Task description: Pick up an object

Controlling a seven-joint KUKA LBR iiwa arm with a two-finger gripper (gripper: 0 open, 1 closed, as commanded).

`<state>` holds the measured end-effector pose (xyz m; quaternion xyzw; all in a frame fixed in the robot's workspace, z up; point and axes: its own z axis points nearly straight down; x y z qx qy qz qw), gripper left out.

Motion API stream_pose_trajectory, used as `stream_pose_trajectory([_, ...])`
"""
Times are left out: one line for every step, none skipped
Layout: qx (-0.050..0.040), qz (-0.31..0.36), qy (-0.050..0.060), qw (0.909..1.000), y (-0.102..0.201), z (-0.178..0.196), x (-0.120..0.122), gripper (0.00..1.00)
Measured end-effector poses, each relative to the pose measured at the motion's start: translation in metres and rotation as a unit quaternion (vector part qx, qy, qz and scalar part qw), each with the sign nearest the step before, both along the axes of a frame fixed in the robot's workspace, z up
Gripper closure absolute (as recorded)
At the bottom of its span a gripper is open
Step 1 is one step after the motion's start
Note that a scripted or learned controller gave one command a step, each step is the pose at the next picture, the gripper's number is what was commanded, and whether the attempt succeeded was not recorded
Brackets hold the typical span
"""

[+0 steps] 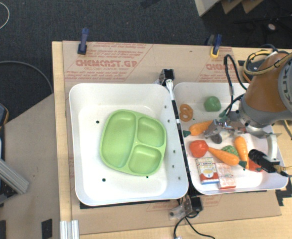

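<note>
My gripper (216, 131) is low in the right bin (235, 90), near its middle. An orange carrot (200, 128) lies right at its left side, touching or nearly touching the tip. Around it lie a red tomato (199, 148), a second carrot (224, 156), a third carrot (241, 147) and a small green leafy piece (229, 150). A brown pretzel (186, 112) and a green ball (212, 103) sit toward the bin's far end. Two red-and-white boxes (216, 174) rest at the near end.
The left bin (81, 133) holds a green divided plate (133, 142). Both bins sit on a cardboard sheet (111, 59) held by blue clamps at its far edge. My arm covers the right bin's right side.
</note>
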<state>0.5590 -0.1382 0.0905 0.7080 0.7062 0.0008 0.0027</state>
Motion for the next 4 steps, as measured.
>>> stream_pose_trajectory([0.0009, 0.002, -0.003, 1.0, 0.027, 0.125, -0.051, 0.0])
stream_pose_trajectory([-0.0006, 0.001, -0.004, 1.0, 0.026, 0.009, -0.074, 0.0])
stream_pose_trajectory([0.0002, 0.001, -0.003, 1.0, 0.027, 0.017, -0.074, 1.0])
stream_pose_trajectory([0.0021, 0.006, -0.002, 1.0, 0.1, 0.099, -0.071, 1.0])
